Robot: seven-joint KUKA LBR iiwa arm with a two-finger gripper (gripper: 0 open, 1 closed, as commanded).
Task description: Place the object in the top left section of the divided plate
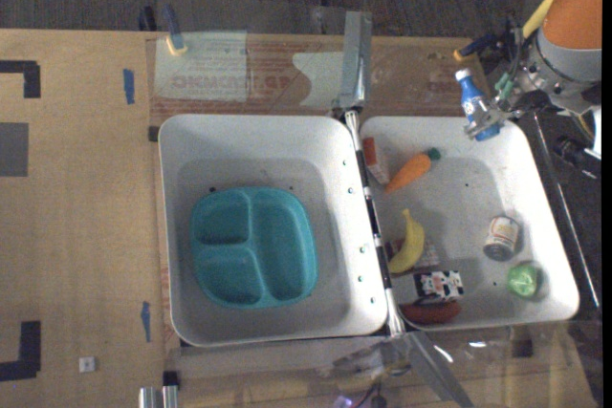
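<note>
A teal divided plate (253, 246) lies in the left bin (182, 158), with one long section on its right and two smaller ones on its left. At the far back corner of the right bin (555, 234), my gripper (490, 106) is shut on a small blue bottle (471, 102) with a white cap. The bottle hangs tilted over the bin's rim, cap pointing away. The arm's orange band (579, 10) is at the top right.
The right bin holds a carrot (411, 170), a banana (409, 244), a small can (501, 237), a green ball (523, 279), a black-and-white carton (438, 284), a dark red sausage (430, 311) and a red-and-white item (374, 161) by the divider.
</note>
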